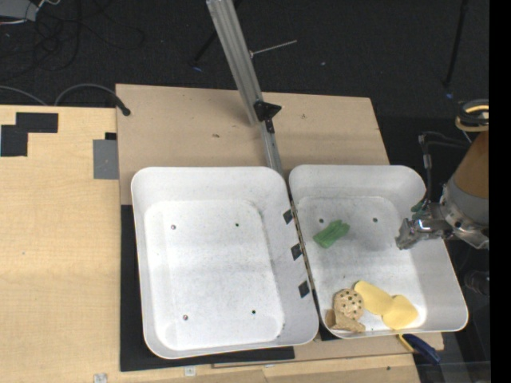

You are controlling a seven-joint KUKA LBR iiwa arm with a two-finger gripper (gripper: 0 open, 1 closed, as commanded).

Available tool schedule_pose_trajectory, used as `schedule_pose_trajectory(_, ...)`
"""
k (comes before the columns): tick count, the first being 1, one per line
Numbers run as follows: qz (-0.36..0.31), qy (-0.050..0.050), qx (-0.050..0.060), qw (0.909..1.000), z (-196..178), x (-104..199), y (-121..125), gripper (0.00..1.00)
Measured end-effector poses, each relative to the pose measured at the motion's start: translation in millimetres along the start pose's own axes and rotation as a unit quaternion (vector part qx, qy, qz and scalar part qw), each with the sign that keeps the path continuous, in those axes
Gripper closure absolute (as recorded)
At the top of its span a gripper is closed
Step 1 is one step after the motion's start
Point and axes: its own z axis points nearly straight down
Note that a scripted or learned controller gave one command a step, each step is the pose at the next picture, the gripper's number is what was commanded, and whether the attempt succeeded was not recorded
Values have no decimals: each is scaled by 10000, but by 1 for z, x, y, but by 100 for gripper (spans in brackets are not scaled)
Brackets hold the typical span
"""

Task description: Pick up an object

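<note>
In the right bin (383,183) lie a small green block (330,234) near the left-middle, a yellow soft object (388,306) at the front, and a tan perforated piece (346,306) beside it at the front left corner. My gripper (410,234) hangs over the right bin's right side, about a hand's width right of the green block and apart from it. Nothing shows between its fingers. The arm's grey wrist and orange band rise to the right of it.
The left bin (209,186) stands beside the right one, with black clips (296,250) along the shared wall. A slanted metal rail (239,70) rises behind the bins. Wooden bench surface (48,238) extends to the left.
</note>
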Motion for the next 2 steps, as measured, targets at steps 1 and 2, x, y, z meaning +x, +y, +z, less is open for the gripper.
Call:
schedule_pose_trajectory(1, 4, -4, -8, 10000, -63, 1, -1, 100)
schedule_pose_trajectory(2, -2, -6, -12, 10000, -116, 0, 0, 100)
